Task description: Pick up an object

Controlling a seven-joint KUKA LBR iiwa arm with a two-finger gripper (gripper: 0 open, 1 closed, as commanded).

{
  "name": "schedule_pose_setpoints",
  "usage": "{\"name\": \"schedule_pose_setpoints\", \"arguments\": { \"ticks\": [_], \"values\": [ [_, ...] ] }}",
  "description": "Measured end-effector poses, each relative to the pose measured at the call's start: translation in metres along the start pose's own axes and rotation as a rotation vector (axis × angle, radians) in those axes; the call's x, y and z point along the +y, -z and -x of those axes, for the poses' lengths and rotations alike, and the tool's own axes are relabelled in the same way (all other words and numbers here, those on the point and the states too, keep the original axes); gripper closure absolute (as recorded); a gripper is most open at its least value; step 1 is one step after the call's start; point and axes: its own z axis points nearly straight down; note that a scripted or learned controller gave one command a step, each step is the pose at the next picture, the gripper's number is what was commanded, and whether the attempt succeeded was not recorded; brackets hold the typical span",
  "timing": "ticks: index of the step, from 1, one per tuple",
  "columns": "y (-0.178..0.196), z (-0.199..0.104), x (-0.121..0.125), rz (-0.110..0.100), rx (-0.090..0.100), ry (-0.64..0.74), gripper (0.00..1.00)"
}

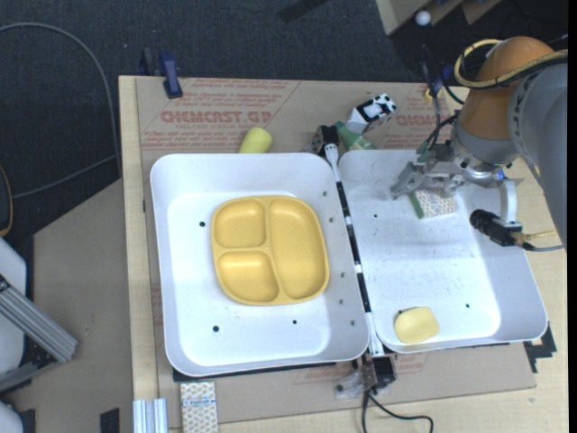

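The arm's metal gripper (pixel 424 180) hangs low in the far part of the right white bin (pixel 505 318), right over a small green-and-white patterned packet (pixel 435 206). I cannot tell how its fingers stand, or whether they touch the packet. This looks like the reaching step; next comes a firm closing and a straight lift. A pale yellow rounded block (pixel 416 324) lies near that bin's front edge. The left white bin (pixel 180 314) holds a yellow 3-compartment plate (pixel 270 249). The cardboard surface (pixel 135 142) reads "CHEMCAST GP".

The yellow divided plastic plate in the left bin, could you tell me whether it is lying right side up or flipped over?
Right side up: the yellow divided plastic plate shows its three compartments facing upward.
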Motion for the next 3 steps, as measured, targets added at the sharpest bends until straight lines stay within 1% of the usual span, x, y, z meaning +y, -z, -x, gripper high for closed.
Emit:
{"name": "schedule_pose_setpoints", "arguments": {
  "ticks": [1, 2, 3],
  "values": [
    [0.012, 0.0, 0.002, 0.007, -0.002, 0.001, 1.0],
    [0.012, 0.0, 0.002, 0.006, -0.002, 0.001, 0.0],
    [0.03, -0.017, 0.013, -0.007, 0.006, 0.001, 0.0]
  ]
}}
